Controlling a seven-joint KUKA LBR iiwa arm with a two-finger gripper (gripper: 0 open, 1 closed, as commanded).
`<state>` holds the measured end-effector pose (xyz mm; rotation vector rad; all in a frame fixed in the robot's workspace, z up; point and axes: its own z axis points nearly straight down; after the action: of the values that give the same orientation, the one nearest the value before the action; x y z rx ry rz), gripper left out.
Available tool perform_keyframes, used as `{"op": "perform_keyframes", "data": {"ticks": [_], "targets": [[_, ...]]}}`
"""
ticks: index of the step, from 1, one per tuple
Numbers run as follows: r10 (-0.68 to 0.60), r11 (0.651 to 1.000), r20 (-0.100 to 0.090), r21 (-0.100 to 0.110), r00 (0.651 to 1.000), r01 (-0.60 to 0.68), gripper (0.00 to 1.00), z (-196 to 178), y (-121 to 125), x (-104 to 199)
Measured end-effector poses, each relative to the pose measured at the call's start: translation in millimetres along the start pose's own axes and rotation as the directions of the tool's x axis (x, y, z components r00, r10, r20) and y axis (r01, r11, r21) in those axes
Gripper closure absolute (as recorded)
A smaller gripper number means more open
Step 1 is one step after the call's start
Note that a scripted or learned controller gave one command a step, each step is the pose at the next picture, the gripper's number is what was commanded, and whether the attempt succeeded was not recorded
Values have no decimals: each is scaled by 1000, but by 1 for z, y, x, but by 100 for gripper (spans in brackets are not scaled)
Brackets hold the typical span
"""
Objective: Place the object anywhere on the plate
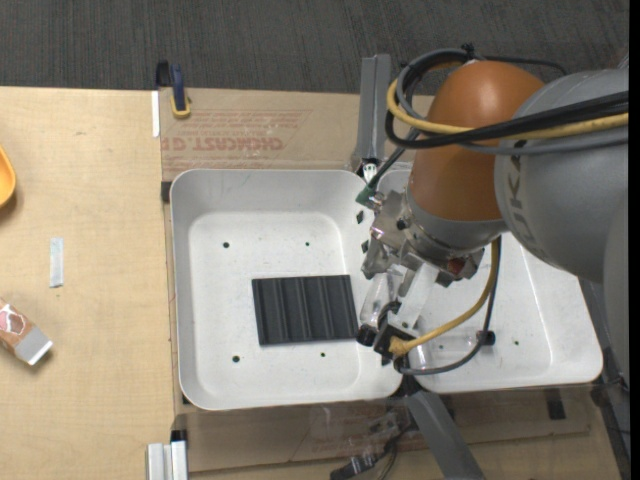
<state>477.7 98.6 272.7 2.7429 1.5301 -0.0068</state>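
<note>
A black ribbed rectangular plate (303, 308) lies flat in the left white bin (215, 228), right of its middle. My gripper (398, 280) hangs over the wall between the two bins, just off the plate's right edge, and the orange-banded wrist above hides much of it. A clear, glassy object (447, 354) lies at the front of the right bin (545, 313), just right of and below the gripper. Nothing rests on the plate.
Brown cardboard (240, 133) lies behind the left bin. On the wooden bench to the left are a small grey strip (56, 263), a red-and-white packet (20, 334) and an orange thing (5, 178) at the edge.
</note>
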Motion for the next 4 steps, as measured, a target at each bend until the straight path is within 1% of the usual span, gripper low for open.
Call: {"op": "perform_keyframes", "data": {"ticks": [1,2,3,4], "targets": [[170,985,3,2,985,-170,100,53,-29,45],[173,985,3,0,985,-173,100,60,-65,104],[173,985,3,0,985,-173,0,60,-65,104],[239,971,2,0,971,-239,0,47,12,153]]}}
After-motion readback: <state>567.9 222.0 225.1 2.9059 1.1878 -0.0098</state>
